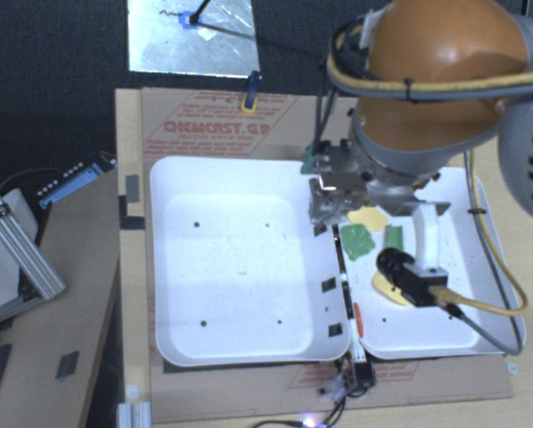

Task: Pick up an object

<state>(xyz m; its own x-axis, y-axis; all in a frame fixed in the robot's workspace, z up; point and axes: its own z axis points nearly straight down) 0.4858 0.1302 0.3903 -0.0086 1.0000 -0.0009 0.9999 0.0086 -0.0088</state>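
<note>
The grey arm's two-finger gripper (324,205) hangs at the right shallow white bin's (463,333) ten o'clock edge; its grip cannot be judged. A crumpled green object (356,240) lies at its four o'clock, beside a flat yellow piece (370,217).

Light falls evenly from above, bright enough that the left white bin (231,266) reads nearly flat, with faint grey shading along its inner walls. A soft glare patch sits on top of the orange band (436,43), and the metal sheet (193,23) at the top reflects a mottled sheen. The arm throws a diffuse shadow over the right bin (463,328), so the small pieces beneath it look dim. The surroundings at the top and left are dark. The picture is mildly soft and grainy, and fine detail near the wrist blurs.
</note>
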